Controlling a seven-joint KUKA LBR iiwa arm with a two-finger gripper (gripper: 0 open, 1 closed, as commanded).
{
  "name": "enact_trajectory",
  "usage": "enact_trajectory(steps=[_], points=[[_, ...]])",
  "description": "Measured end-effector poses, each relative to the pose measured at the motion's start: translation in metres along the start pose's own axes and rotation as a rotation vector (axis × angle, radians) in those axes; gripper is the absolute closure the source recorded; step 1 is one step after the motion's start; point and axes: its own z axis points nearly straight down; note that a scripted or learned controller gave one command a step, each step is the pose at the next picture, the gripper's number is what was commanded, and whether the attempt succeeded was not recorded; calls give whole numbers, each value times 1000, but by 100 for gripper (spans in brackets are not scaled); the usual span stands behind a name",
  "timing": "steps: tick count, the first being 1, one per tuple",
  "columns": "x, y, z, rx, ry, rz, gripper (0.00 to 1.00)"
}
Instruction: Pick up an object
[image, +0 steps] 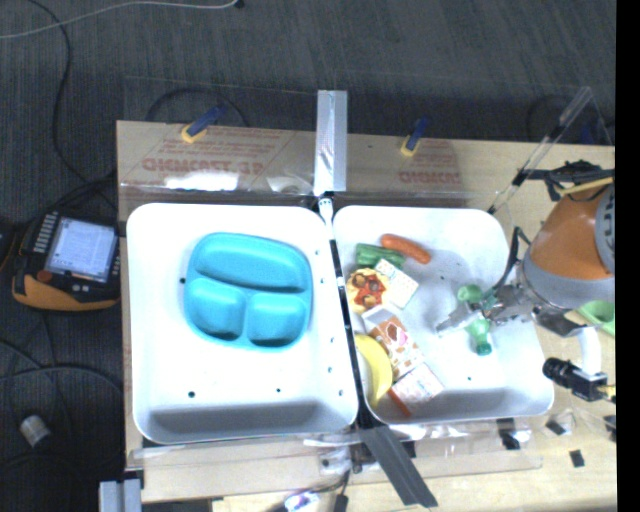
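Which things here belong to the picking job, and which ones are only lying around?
For the job:
- pincer
- green toy
- orange sausage
- banana
- small packets
- right bin

Lying about:
- blue divided tray in left bin
- handheld screen on the floor

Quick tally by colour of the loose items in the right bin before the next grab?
Green: 2, a pepper-like piece and the toy by the gripper
Orange-red: 1, sausage
Yellow: 1, banana
Printed packets: 3
Total: 7
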Motion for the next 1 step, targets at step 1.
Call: enact_trajectory(steps=[1], points=[[0, -1, -7, 4, -2, 0, 100]])
